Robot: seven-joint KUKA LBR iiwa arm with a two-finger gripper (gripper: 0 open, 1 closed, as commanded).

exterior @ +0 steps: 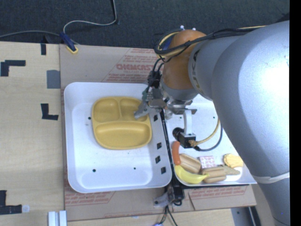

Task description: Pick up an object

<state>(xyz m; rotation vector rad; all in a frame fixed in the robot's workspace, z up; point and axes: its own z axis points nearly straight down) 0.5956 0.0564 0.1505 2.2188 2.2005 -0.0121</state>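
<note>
The grey arm (249,98) fills the right side, its bulk covering much of the right bin (204,121) and leaving little open floor there. The left bin (77,140) is roomier: bare white along its near and left sides. A yellow divided plate (120,124) lies flat toward that bin's far right corner, its right edge close to the wall between the bins. The arm bends down by the orange band (176,69), and the gripper (143,108) hangs at the plate's right rim; I cannot tell whether it is open or closed. In the right bin's near corner sit a carrot (176,152), a banana (189,176), a hot dog (189,163) and a corn piece (232,160), crowded together.
</note>
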